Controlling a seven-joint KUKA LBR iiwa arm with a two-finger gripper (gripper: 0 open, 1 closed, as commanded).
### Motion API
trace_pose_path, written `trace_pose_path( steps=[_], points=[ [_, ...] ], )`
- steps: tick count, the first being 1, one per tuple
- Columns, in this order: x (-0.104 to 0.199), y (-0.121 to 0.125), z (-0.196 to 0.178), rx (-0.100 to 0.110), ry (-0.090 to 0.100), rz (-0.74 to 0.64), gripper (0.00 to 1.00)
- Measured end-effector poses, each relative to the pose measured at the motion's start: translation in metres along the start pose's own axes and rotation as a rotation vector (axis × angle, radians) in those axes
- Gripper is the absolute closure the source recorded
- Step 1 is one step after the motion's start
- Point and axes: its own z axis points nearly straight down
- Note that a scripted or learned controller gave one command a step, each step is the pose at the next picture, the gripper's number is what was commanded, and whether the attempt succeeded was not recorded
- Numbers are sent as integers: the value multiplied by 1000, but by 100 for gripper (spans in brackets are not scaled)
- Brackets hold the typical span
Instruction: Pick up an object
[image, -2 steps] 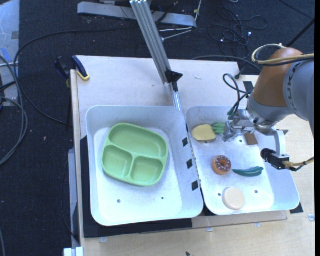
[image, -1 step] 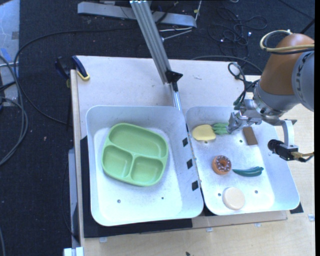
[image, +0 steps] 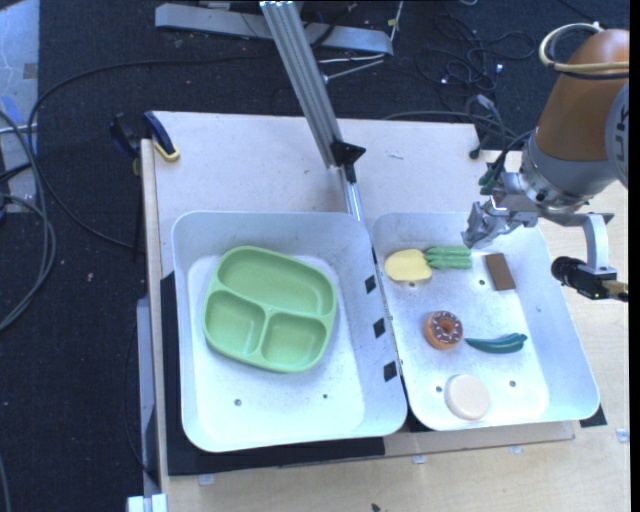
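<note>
The right bin (image: 560, 385) holds several small items. A yellow lemon-like piece (image: 407, 266) lies at its upper left, touching a green bean-like piece (image: 448, 257) to its right. A brown block (image: 499, 271) lies further right. Lower down are a brown sprinkled donut (image: 443, 329), a dark teal pepper (image: 496, 343) and a cream round disc (image: 467, 396). My gripper (image: 480, 232) hangs over the bin's upper part, just above and right of the green piece and beside the brown block. Nothing is seen held in it.
The left bin (image: 195, 400) carries a light green divided tray (image: 270, 308). A metal pole (image: 310, 85) slants down to the gap between the bins. Cables cover the dark floor behind the bench. A yellow-and-blue clamp (image: 160, 138) sits at the bench's far left corner.
</note>
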Motion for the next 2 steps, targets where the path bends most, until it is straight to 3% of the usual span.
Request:
trace_pose_path(
  steps=[1,2],
  points=[
    [40,-21,7,9,2,-2,100],
    [101,-37,11,11,3,-4,100]
  ],
)
